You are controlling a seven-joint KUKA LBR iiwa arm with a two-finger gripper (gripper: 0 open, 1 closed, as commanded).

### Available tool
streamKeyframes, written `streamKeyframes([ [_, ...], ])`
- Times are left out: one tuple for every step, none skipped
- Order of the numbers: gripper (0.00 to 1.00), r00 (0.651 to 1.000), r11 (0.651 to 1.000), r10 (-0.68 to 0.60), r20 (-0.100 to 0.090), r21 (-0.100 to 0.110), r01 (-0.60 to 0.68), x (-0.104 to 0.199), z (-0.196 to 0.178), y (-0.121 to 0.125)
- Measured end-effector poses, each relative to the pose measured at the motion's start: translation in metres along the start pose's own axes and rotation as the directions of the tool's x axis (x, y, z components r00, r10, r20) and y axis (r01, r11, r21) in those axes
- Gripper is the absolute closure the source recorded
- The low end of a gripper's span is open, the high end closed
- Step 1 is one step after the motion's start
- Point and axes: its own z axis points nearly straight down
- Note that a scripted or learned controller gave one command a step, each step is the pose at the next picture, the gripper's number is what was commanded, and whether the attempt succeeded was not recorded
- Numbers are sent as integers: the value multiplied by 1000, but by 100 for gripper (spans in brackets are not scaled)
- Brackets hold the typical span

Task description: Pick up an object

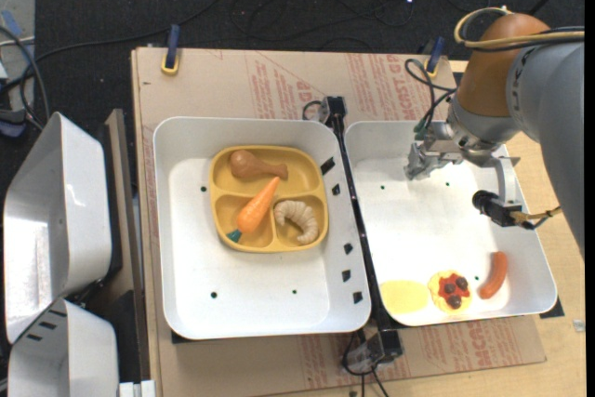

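Overhead view of the surface (pixel 279 74) with two white bins. My fingers (pixel 426 160) hang over the upper part of the right bin (pixel 409 228), well apart from everything in it; the view is too coarse at the tips for me to tell whether they stand apart or together, and nothing shows between them. The candidates in this bin lie along its lower edge: a red sausage (pixel 493 275) at the right, tilted; a small pizza slice (pixel 451 287) with dark toppings just beside it; and a flat yellow piece (pixel 404 296) to the left of that. The left bin (pixel 186 237) holds a yellow divided plate (pixel 221 172) carrying a drumstick (pixel 257 165), a carrot (pixel 258 205) and a shrimp (pixel 298 218), each in its own compartment. To do this step well, I judge the sausage the best choice: it is raised and rounded, whereas the two flat pieces offer little to pinch. I should centre above it, turn the wrist so the closing line crosses its short axis, and descend clear of the nearby bin wall.
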Motion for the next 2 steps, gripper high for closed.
streamKeyframes([
  [100, 1000, 1000, 3, 0, -3, -3, 0, -44, -3],
  [100, 1000, 1000, 0, 0, -4, 0, 1, -92, 7],
])
